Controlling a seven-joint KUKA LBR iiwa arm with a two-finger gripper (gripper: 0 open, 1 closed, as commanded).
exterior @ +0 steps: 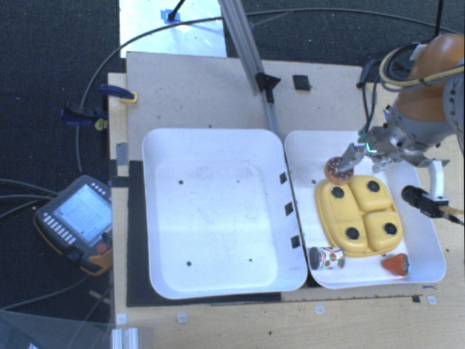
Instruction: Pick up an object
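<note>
The gripper [347,158] hangs over a small brown ring [338,169]; whether it grips cannot be told. Crowded against the yellow tray [360,216], the ring could slip free.

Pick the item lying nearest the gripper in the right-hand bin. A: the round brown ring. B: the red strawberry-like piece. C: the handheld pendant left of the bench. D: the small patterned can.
A: the round brown ring lies right at the gripper, above the yellow tray, while the can and red piece lie at the bin's near edge.

left bin [211,209]: open | right bin [305,195]: yellow tray [361,215], can [326,257], strawberry [396,265] crowd it
</note>
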